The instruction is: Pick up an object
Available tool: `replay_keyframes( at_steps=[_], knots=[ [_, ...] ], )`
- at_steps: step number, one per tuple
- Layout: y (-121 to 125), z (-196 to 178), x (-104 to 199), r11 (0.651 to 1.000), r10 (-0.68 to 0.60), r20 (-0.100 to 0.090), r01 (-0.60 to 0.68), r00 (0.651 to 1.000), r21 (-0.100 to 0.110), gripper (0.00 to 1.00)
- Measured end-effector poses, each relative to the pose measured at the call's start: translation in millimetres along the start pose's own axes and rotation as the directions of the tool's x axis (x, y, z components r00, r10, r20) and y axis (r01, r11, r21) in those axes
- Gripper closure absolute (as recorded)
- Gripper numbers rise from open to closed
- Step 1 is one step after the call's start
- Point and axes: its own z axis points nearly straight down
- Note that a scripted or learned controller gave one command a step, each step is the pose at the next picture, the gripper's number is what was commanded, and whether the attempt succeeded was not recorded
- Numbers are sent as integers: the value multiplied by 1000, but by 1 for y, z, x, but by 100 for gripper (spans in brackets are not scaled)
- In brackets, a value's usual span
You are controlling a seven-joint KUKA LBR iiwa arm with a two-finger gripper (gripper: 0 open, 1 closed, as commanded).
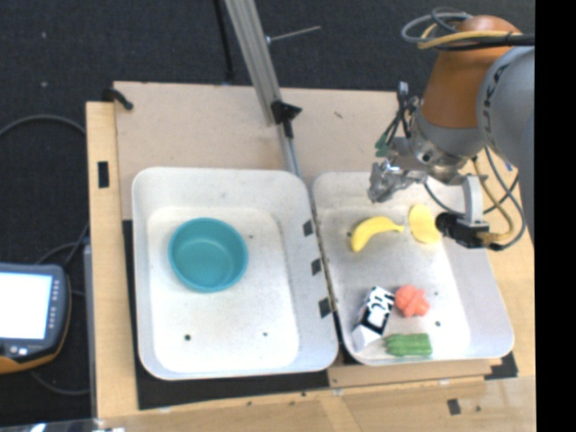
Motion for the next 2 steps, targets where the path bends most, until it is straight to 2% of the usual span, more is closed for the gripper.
replay_keyframes(
  at_steps=[1, 2],
  knots=[
    [2, -3, 44, 1000, -4, -1, 4, 1000, 3, 100],
    [14, -18, 100, 1000, -6, -1, 6, 1000, 0, 100]
  ],
)
